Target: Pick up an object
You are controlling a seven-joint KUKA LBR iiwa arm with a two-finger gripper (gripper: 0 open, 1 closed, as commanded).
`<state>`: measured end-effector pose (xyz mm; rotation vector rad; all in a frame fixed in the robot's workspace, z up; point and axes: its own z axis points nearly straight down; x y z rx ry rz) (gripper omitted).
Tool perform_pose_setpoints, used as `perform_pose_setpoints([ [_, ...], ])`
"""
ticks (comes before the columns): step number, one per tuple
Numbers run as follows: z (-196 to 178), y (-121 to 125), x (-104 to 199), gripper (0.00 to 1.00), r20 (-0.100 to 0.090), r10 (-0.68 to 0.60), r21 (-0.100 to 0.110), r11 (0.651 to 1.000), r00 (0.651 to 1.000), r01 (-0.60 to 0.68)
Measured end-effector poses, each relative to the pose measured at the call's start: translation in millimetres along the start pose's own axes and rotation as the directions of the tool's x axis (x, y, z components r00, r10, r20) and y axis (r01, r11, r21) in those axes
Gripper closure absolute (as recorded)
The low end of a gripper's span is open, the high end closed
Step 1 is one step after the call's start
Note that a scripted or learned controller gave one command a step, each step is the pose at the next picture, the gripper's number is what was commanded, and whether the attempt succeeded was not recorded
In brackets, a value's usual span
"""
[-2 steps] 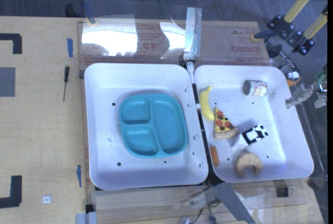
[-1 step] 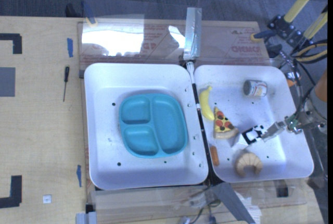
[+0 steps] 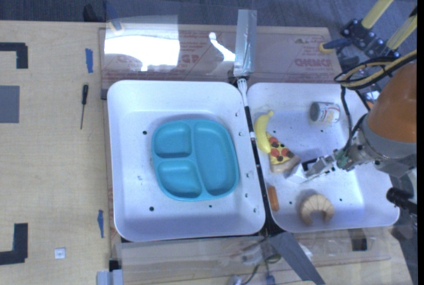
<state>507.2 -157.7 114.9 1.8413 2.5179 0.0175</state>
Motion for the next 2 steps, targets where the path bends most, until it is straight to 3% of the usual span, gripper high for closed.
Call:
perform_pose_setpoints([
  [1, 7.9, 79.8, 28.4, 0.0, 0.011, -0.017, -0.021, 1.0, 1.0, 0.017],
  [2, 9.2, 81.7, 28.3, 0.0, 0.001, 0.124, -0.015, 0.992, 0.992, -0.124],
])
